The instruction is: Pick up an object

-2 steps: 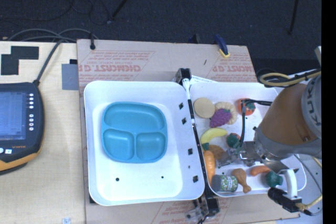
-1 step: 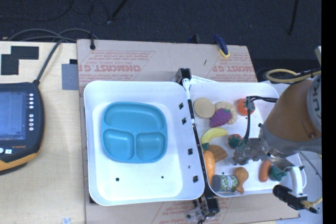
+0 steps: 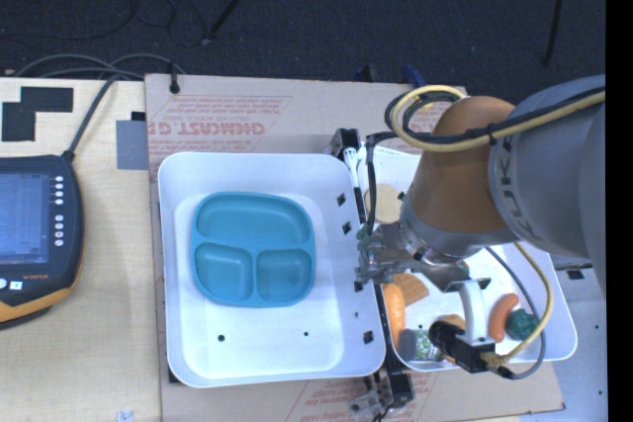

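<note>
My gripper point(image 3: 379, 264) reaches down into the right bin point(image 3: 562, 339) at its left wall, under the grey arm and its orange band. Just below the gripper, an orange carrot point(image 3: 396, 313) lies along that wall, with a tan piece point(image 3: 411, 290) beside it. Near the bin's right side rests a red-orange sausage-like thing point(image 3: 501, 312) with a green thing point(image 3: 522, 323) against it. A small greenish-grey item point(image 3: 423, 344) lies at the front edge. The arm hides much of this bin.
The left bin point(image 3: 198, 351) holds a blue divided plate point(image 3: 254, 247). A tablet-like pendant point(image 3: 35, 232) lies on the bench at the far left. Cardboard point(image 3: 237, 119) sits under both bins.
</note>
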